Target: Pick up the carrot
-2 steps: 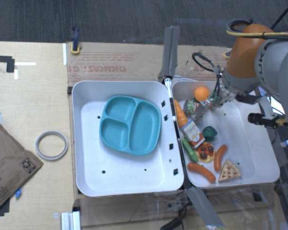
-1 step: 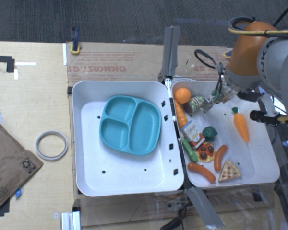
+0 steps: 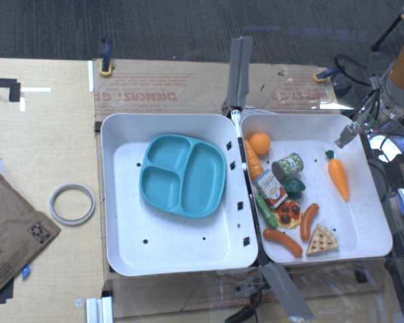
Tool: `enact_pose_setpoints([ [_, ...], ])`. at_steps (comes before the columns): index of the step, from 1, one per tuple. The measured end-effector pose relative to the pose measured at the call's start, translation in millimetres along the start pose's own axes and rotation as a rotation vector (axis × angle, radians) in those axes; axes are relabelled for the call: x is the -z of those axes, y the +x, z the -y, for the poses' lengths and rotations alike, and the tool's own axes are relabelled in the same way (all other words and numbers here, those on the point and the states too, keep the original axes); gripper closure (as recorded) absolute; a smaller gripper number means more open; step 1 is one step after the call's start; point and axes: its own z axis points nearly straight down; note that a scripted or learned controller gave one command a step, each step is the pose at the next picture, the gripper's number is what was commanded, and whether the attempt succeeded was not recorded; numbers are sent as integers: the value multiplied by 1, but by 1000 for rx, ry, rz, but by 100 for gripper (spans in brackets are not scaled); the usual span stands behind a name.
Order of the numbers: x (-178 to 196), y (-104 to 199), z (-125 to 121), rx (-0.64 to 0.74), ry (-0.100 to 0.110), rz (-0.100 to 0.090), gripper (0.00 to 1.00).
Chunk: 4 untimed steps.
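- Camera view: left bin (image 3: 121, 247) carries a teal plate (image 3: 184, 175).
- Right bin (image 3: 370, 241): the carrot (image 3: 338, 176) lies alone near its right wall.
- The pincer (image 3: 347, 136) hovers above-right; its opening I cannot tell. Approach step; next, descend over the carrot.

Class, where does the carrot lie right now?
The carrot lies in the right bin, near its right wall, apart from the toy food pile, right of the green can.

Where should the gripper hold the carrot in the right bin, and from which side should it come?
Probably at the thick upper half of the carrot, coming from above. It lies flat and alone, green top toward the far wall, so fingers should close across its width.
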Motion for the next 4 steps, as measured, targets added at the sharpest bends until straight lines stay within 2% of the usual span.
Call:
enact_pose_setpoints([
  [1,0,0,0,0,0,-1,0],
  [2,-93,17,29,149,-1,-2,0],
  [3,-83,17,29,146,-3,1,100],
  [4,13,80,-21,270,-1,-2,100],
])
